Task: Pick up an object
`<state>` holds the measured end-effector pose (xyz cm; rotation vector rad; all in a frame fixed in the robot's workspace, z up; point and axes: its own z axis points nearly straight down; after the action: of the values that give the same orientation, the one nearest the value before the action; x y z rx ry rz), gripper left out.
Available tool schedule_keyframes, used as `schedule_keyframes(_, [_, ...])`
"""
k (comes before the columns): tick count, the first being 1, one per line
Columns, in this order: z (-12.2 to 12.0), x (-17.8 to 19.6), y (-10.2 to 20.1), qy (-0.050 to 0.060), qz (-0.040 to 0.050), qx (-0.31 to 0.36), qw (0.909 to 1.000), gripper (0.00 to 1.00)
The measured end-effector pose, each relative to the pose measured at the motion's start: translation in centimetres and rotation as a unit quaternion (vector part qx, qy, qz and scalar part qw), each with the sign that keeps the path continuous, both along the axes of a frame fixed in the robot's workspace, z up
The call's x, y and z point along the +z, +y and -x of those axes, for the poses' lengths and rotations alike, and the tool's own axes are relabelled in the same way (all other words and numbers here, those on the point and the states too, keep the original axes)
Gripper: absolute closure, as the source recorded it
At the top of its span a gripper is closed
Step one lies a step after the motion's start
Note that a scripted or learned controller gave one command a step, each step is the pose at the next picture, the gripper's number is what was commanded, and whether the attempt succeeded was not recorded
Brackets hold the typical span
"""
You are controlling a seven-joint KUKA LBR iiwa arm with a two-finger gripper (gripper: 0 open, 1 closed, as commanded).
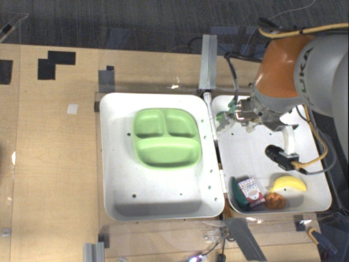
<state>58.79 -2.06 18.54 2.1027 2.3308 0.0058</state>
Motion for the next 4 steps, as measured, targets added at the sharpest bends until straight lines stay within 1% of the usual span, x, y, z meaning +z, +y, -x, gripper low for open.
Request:
schedule_keyframes(1, [-5.1,0.1,-5.1,-0.002,0.0016,0.082,0.9966,0.00])
schedule_keyframes(2, [-8.0,-9.6,-6.9,-0.003,0.0017,0.101,0.9949,0.00])
schedule_keyframes(3, [-8.1,-8.3,-6.9,-0.004,0.0023,0.102,0.9948,1.00])
schedule_keyframes(4, [-5.5,2.4,0.6,-0.002,0.0006,0.071,0.9975,1.00])
